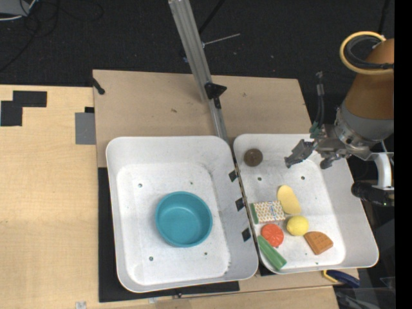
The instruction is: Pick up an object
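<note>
Firstly, note what you cannot verify. Your arm (368, 102) is cut off at the right edge of the view, so its upper links cannot be followed. The small brown disc (253, 157) in the right bin (341, 192) is too small to identify. The patterned block (268, 210) shows a checked surface, but its material cannot be made out. The green piece (273, 254) lies partly under the red ball (272, 234) at the bin's near rim, so its full length is not clear.

Your gripper (311, 155) hangs over the far part of the right bin. Its two dark fingers (297, 156) stand spread apart. Nothing sits between them, and they touch no object. The brown disc lies to their left, apart from them.

Candidates for picking lie clustered in the near half of the right bin: a yellow oval (289, 199), a yellow ball (297, 226) just below it, a brown wedge (318, 242) beside that, and the red ball touching the green piece.

Your left bin (129, 166) holds a teal bowl (183, 219), upright. A metal rail (195, 53) runs from the top of the view down to the gap between the bins.
</note>
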`<state>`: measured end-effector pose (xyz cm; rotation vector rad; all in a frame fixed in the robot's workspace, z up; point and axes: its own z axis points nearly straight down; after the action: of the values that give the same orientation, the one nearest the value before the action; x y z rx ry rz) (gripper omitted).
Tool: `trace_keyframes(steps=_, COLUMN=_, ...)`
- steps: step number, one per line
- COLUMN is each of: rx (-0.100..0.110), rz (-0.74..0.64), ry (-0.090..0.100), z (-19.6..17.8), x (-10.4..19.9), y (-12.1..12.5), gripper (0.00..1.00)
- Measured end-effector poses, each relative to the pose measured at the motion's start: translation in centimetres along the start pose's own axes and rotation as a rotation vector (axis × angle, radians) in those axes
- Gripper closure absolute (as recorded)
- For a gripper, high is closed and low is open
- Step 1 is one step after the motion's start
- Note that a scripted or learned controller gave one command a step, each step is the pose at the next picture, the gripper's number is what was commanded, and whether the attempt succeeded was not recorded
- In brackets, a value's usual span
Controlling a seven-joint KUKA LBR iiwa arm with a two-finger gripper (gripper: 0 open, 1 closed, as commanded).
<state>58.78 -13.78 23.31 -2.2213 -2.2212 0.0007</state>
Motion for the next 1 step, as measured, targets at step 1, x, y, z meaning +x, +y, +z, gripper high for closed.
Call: trace_keyframes(steps=1, rx=0.005, rz=-0.001, ry=0.001, z=6.27, x=0.32, y=-0.08, gripper=0.0)
